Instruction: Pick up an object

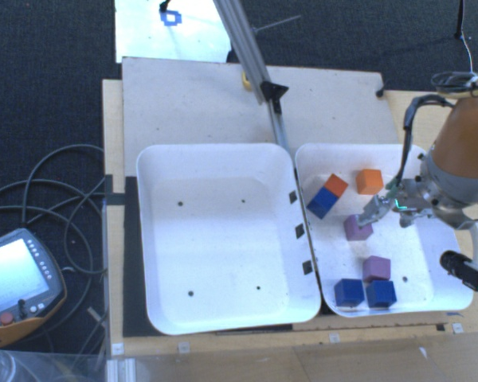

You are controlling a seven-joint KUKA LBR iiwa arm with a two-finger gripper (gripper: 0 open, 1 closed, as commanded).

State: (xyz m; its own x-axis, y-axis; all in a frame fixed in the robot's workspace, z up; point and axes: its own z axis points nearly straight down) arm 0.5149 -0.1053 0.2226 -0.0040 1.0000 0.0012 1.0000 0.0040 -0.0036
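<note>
Two shallow white bins sat side by side on the bench; the left bin (223,237) showed its bare floor with a few small dark holes, while the right bin (430,269) held all the blocks. Along the strip where the two bins met, small black tabs (299,231) marked the rims.

Six blocks lay in the right bin; an orange cube (370,181) sat near the far wall, and just left of it an orange-and-blue pair (327,196) touched one another, the orange part farther back and the blue part nearer the bin's left wall; a purple block (357,228) lay near the middle of the bin; another purple block (376,267) lay closer to the front, and two dark blue cubes (350,292) (381,294) stood side by side at the front rim, the right-hand one just below that second purple block.

The arm (462,146) reached in from the right, its orange band above the grey wrist; the gripper (372,212) pointed down and to the left, its tip right at the upper edge of the middle purple block; whether it touched or gripped that block could not be made out.

Beyond the bins, a grey metal pole (239,30) slanted across a pale board (191,102); at the left of the bench, black cables (64,181) looped on dark carpet beside a handheld control pendant (16,281) with a lit screen.
</note>
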